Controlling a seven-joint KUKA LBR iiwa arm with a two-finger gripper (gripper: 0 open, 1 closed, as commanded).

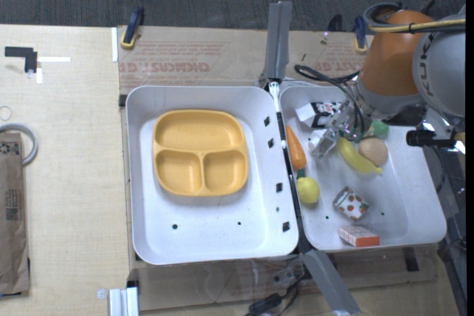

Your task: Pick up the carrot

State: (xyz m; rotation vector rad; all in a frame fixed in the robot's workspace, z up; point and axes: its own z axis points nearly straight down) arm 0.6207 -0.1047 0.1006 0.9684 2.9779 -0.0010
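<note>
While the carrot (295,148) lies along the right bin's (415,233) left wall above a lemon (307,190), the hand (326,142) hovers just beside it, fingers slightly spread, pinching nothing.

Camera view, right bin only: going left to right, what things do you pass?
carrot → lemon → gripper → banana → egg

Orange carrot (295,148); yellow lemon (308,190); yellow divided plate (200,152) (white bins (148,233)).
</note>
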